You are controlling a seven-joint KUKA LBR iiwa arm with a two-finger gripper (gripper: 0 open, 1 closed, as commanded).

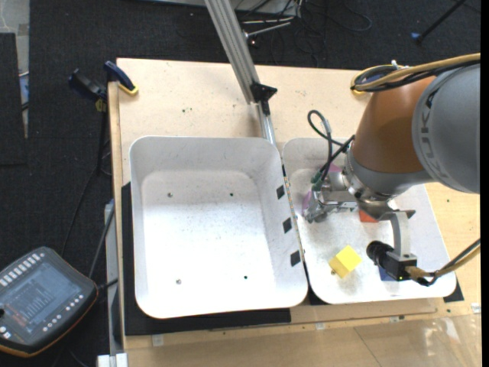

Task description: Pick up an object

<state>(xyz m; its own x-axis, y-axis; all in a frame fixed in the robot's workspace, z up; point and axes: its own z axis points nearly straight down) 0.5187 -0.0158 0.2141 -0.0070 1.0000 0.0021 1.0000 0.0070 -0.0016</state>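
Observation:
My gripper (317,209) hangs low over the left part of the right bin (325,289), under the orange band of the arm. A pale purple object (308,202) lies right at the fingertips near the bin's left wall; the arm hides most of it. A yellow block (345,261) sits in the near part of the same bin, apart from the gripper. A bit of red object (368,216) peeks out beside the wrist, and a blue piece (383,274) shows behind the black camera mount.
The left bin (206,220) takes up the middle of the bench. A slanted metal strut (233,37) runs down to the gap between the bins. A blue clamp (114,79) grips the bench's far left corner, and a pendant (38,300) lies off the bench at lower left.

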